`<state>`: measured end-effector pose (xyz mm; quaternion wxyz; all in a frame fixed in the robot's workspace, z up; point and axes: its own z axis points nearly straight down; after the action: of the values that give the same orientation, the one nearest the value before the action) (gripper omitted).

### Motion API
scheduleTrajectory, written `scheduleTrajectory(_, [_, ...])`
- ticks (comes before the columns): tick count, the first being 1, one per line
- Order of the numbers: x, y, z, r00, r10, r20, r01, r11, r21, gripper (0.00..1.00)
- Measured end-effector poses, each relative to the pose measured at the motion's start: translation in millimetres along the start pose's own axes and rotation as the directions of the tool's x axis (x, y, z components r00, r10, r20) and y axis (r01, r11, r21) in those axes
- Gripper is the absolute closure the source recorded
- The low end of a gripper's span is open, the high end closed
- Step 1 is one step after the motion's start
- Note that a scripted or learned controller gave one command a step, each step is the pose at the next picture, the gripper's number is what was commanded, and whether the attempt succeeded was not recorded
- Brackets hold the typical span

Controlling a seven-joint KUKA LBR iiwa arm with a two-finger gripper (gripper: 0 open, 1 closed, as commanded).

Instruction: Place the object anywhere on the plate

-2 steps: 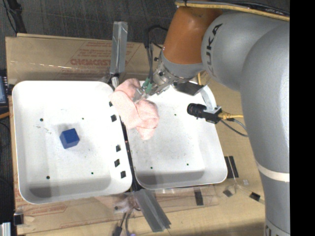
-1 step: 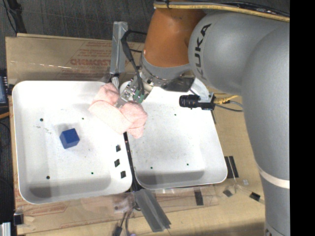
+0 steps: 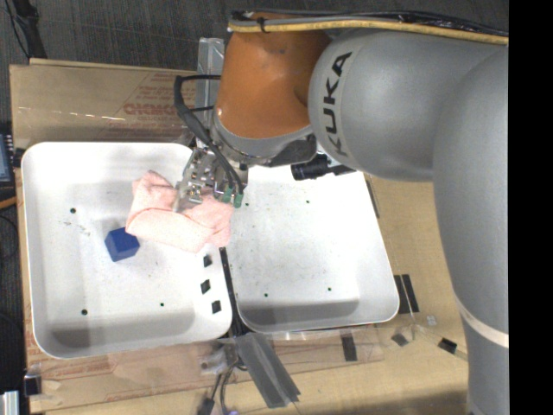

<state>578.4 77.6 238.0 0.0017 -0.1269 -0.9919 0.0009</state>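
Gripper [image 3: 200,188] sits low over the left bin [image 3: 52,232], at its upper right, directly above the pink cloth [image 3: 173,219]; whether it is open or closed cannot be told. Blue block [image 3: 122,244] — likely the object to place — lies just off the cloth's lower-left edge, down and left of the gripper. No plate identifiable — right bin [image 3: 311,258] adjoins.
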Motion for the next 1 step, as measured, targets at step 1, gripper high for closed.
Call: scheduleTrajectory(1, [29.1, 41.5, 4.8, 0.967, -0.257, -0.001, 0.257, 0.967, 0.0, 1.0])
